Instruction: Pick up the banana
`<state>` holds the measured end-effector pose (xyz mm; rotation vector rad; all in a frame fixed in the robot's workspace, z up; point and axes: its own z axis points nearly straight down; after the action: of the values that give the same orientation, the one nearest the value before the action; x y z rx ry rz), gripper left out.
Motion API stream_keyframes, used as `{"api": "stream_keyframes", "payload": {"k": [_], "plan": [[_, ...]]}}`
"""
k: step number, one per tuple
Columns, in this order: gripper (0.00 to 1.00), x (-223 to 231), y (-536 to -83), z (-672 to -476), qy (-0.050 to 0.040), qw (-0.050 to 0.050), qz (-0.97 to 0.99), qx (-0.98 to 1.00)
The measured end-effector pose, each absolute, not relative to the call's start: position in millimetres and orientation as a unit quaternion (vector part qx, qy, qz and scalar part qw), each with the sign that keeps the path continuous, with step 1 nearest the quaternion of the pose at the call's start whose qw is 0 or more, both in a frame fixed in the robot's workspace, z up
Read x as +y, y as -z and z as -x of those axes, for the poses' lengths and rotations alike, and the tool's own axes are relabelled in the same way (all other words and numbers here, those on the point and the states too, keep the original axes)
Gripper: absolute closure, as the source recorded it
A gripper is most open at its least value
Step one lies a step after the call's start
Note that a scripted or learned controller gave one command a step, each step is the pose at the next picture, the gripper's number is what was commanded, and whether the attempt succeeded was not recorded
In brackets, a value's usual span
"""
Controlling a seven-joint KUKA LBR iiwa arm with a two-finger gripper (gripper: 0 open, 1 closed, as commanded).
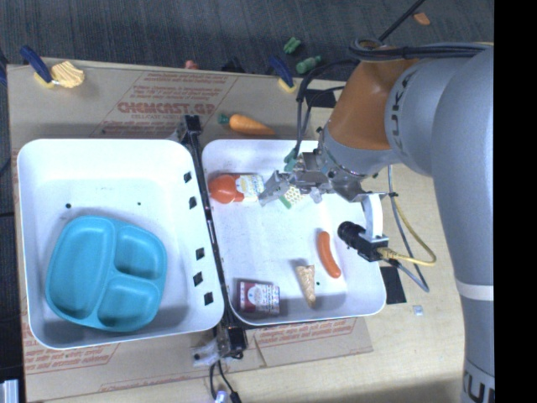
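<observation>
My pincer hangs low over the far half of the right bin. Its own body covers its tips, so I cannot tell how far it is open or whether it has hold of anything. I cannot pick out the banana with certainty. The nearest candidate is a small pale yellow-and-white speckled piece right at my pincer's tip, too hidden to name.

All places below are given from the pincer, in the camera's view.
- Just to the left: a pale wrapped item, with a round red-orange piece touching its far side.
- Below and to the right: an orange-red sausage, lying lengthwise and apart from the rest.
- Below, near the bin's front wall: a tan cone-shaped piece, and left of that a dark red box.
- Above and slightly left, outside the bin on the cardboard: a carrot.
- Far to the left, in the left bin: a blue divided plate.
- At the far upper left, on the cardboard's corner: a small yellow object beside a blue clamp.
</observation>
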<state>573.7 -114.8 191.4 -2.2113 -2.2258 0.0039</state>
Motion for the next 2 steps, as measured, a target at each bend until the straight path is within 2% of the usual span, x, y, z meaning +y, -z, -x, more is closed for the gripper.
{"api": "stream_keyframes", "payload": {"k": [1,2], "plan": [[0.00,-77.6,-191.0,-514.4,-0.0023,0.003,0.832,-0.555],[0.00,-91.5,-163.3,-596.2,-0.0020,0.002,0.865,-0.502]]}}
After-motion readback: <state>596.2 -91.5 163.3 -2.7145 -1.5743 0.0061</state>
